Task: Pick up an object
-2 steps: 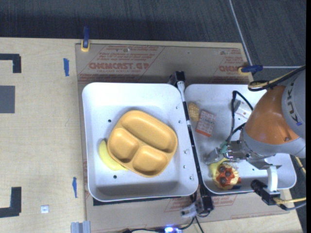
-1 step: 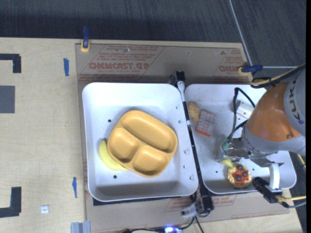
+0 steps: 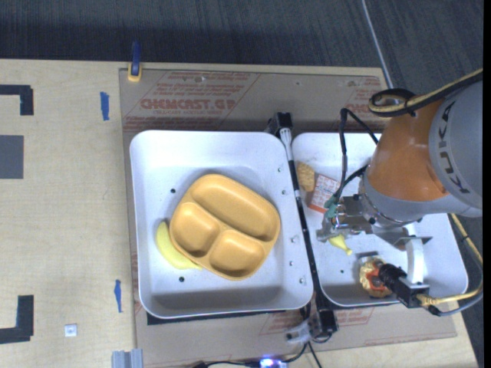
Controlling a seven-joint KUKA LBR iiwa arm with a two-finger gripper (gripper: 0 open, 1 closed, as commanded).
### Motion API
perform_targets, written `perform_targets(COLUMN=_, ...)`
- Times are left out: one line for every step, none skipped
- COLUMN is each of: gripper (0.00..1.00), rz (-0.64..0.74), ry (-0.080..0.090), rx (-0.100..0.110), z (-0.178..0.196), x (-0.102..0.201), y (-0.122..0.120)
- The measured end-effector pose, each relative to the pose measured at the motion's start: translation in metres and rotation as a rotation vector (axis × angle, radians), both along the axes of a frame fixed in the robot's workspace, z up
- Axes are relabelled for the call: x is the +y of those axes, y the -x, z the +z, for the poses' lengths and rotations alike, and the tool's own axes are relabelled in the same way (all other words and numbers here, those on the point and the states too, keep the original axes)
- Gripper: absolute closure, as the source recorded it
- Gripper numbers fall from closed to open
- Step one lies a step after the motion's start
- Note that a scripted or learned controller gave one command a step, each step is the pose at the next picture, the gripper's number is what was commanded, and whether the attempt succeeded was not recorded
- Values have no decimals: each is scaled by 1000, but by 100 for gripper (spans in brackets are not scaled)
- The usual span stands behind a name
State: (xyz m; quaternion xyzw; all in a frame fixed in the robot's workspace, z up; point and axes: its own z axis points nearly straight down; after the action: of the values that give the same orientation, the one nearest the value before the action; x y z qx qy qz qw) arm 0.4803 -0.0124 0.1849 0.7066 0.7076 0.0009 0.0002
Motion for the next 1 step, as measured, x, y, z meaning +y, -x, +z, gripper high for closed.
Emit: perform_targets(gripper=100, rz=1, ry=1, rx=-4, z=10, x=0, y=-2)
